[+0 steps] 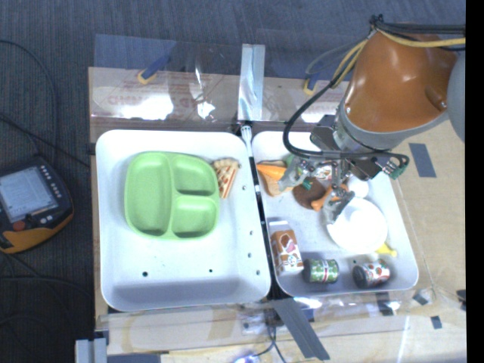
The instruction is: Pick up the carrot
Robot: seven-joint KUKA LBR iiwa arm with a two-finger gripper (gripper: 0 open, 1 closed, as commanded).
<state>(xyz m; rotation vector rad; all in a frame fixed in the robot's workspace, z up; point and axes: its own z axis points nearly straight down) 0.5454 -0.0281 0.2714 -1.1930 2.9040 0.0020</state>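
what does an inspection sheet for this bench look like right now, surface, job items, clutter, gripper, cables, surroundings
surface: two white bins side by side, left bin and right bin, on a bench with taped plastic sheeting.
job's things: carrot lies at the right bin's upper left, beside the divider.
clutter: green divided plate and pizza slice in the left bin; white plate, brown round item, snack packet and two small cans in the right bin.
grippers: gripper hangs low over the right bin, right of the carrot; finger state unclear.
cables: black and yellow cables run along the arm.
surroundings: handheld pendant on dark carpet at the left.
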